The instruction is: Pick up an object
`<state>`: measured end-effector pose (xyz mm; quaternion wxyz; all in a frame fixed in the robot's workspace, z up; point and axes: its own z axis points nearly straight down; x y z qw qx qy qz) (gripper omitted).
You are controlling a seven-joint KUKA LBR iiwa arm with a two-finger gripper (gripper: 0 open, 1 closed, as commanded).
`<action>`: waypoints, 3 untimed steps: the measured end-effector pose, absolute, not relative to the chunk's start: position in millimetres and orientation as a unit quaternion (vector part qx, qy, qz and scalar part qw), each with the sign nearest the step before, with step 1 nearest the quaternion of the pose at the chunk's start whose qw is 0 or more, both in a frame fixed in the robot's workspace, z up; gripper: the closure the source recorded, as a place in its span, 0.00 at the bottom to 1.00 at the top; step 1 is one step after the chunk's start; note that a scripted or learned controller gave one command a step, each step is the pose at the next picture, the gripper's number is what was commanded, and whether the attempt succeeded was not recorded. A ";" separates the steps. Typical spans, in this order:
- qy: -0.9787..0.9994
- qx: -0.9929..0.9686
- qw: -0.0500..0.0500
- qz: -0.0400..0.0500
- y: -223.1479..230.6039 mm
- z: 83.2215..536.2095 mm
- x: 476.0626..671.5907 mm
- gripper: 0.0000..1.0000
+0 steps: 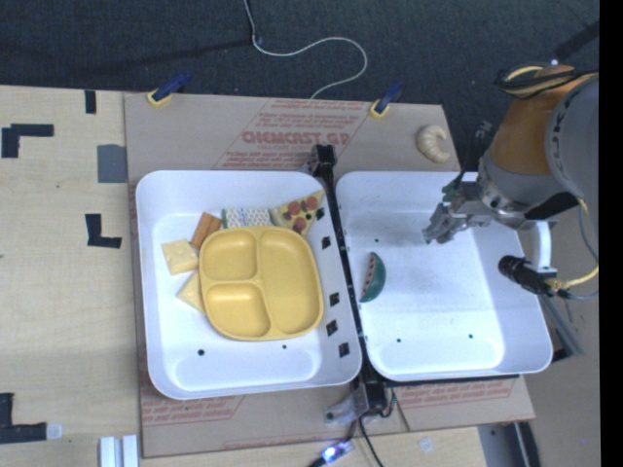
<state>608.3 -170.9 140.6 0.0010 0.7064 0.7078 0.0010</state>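
Note:
My gripper (440, 226) hangs over the right white bin (428, 348), near its back right part, reaching in from the right. A watermelon-slice toy (373, 276) lies at the left side of that bin, well to the left and below the gripper, apart from it. In the left bin (243, 373) a yellow divided plate (261, 281) lies flat, with small food toys behind and left of it: a brown piece (205, 228), a pale cracker (179, 256) and a pizza-like slice (302, 209).
A cardboard sheet (282, 134) lies under both bins. A tan lump (435, 142) rests on it behind the right bin. A black divider clip (324, 159) sits between the bins at the back. A white cable (311, 52) loops on the dark floor beyond.

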 end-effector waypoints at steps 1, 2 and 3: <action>0.708 0.706 0.001 0.001 -160.8 194.6 604.3 1.00; 0.708 0.706 0.000 0.000 -160.0 225.8 605.0 1.00; 0.708 0.706 -0.002 -0.001 -107.1 227.8 572.5 1.00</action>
